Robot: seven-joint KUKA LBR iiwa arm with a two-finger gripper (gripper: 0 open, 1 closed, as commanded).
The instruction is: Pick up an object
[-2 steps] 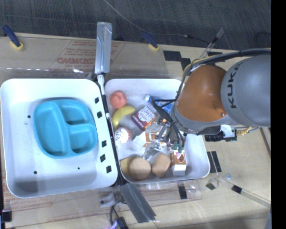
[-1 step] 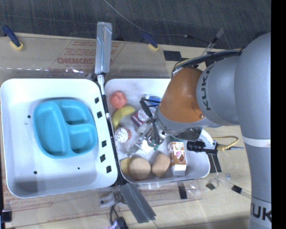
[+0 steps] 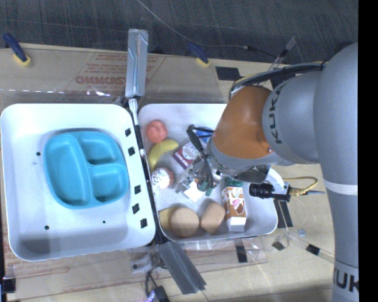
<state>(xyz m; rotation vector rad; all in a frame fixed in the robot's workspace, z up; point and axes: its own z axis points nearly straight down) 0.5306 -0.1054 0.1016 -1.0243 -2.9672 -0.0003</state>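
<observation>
Camera view. The grey arm (image 3: 315, 106), nearest the lens, entered from the right, its orange band (image 3: 242, 131) hanging over the right bin (image 3: 176, 113). The gripper (image 3: 198, 176) was lowered among the clutter at the bin's middle; whether it was spread or pinched on anything could not be told. Just left of it lay a yellow banana (image 3: 161, 151), its long axis running from lower left to upper right, with a reddish round fruit (image 3: 155, 131) above it and a small speckled ball (image 3: 161, 178) below. Two tan rounded items (image 3: 198, 219) rested side by side at the bin's near wall, beside a small printed carton (image 3: 235, 207) lying lengthwise. The left bin (image 3: 25, 187) held a blue divided tray (image 3: 85, 167).
</observation>
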